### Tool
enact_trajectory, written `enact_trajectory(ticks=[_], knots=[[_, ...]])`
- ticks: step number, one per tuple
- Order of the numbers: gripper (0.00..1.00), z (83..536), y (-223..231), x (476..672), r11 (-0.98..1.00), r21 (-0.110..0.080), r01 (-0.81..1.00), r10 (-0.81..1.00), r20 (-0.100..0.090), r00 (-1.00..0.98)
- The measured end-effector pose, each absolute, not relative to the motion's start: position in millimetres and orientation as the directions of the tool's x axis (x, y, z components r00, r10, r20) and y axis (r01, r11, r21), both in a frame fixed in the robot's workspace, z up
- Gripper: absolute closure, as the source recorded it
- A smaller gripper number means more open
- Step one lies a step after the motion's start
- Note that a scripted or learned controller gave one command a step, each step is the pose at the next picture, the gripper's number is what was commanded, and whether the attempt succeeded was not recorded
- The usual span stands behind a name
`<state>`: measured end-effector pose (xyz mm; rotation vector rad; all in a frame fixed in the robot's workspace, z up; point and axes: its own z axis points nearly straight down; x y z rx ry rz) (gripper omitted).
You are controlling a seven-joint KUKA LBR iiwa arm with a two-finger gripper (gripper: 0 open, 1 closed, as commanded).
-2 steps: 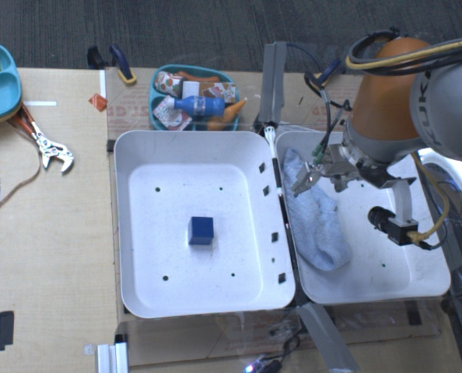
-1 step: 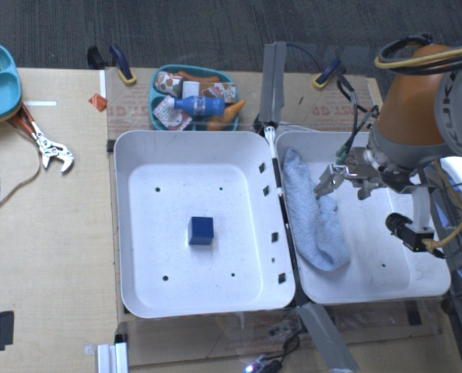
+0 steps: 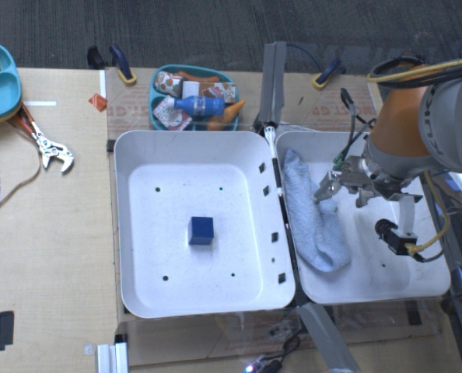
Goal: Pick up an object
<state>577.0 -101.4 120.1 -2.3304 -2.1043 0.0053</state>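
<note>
lowest in view, left bin [image 3: 138,286], white and shallow, with a small blue cube [image 3: 201,230] near its middle, lying alone. beside it, right bin [image 3: 371,286], holding a pale blue cloth [image 3: 313,216] stretched along its left side. above that bin, gripper [image 3: 344,188], fingers spread apart with nothing between them, one fingertip just by the cloth's right edge. behind the bins, a teal bowl [image 3: 194,99] of small packaged items. far left on the bench, a wrench [image 3: 50,152].
</note>
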Motion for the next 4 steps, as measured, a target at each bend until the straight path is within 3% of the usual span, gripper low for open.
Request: enact_trajectory(ticks=[1, 2, 3, 4], knots=[[0.00, 127.1, -180.6, 575.5, -0.067, 0.001, 0.998, 0.998, -0.002, 0.067], [0.00, 248.5, -166.7, 540.4, -0.335, 0.000, 0.942, 0.942, -0.002, 0.335], [0.00, 207.1, -178.2, 523.1, -0.274, -0.002, 0.962, 0.962, -0.002, 0.274], [0.00, 112.7, -127.3, 555.0, -0.336, -0.004, 0.942, 0.942, -0.002, 0.336]])
